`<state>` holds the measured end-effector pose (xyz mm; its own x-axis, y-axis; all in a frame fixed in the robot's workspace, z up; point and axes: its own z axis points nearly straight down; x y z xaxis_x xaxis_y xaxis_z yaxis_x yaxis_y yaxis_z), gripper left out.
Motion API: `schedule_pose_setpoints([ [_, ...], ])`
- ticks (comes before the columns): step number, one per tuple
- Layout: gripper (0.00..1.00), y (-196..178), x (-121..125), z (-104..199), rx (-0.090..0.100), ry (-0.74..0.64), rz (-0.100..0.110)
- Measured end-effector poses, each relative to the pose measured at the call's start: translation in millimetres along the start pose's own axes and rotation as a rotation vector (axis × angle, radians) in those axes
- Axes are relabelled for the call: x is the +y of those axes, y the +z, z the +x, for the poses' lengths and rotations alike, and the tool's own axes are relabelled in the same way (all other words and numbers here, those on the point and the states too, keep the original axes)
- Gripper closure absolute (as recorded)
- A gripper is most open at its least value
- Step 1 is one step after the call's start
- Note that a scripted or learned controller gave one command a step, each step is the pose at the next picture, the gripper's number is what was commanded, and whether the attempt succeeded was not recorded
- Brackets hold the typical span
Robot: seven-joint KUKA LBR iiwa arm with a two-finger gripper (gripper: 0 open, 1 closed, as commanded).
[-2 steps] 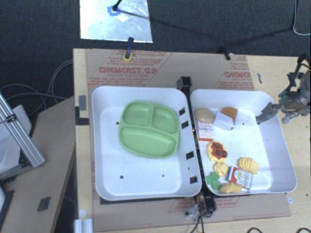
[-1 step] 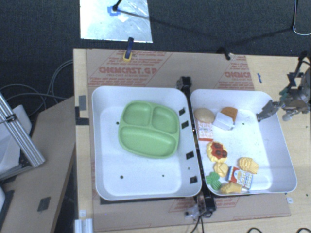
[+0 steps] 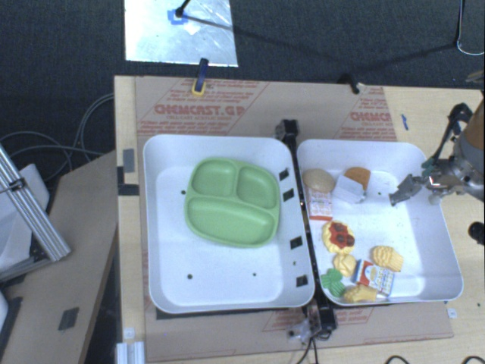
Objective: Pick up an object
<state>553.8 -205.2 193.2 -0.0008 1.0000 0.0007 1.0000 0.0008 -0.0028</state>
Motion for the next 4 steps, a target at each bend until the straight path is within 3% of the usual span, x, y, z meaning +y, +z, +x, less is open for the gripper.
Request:
schedule_pose_setpoints([
  [2,0.0,108,-4,11,0.0,-0.001,0.0],
  [3,1.0,94,-2,10,-0.002,-0.001,-0.007],
  [4,1.0,50,-3,10,-0.002,-0.003,-0.008],
])
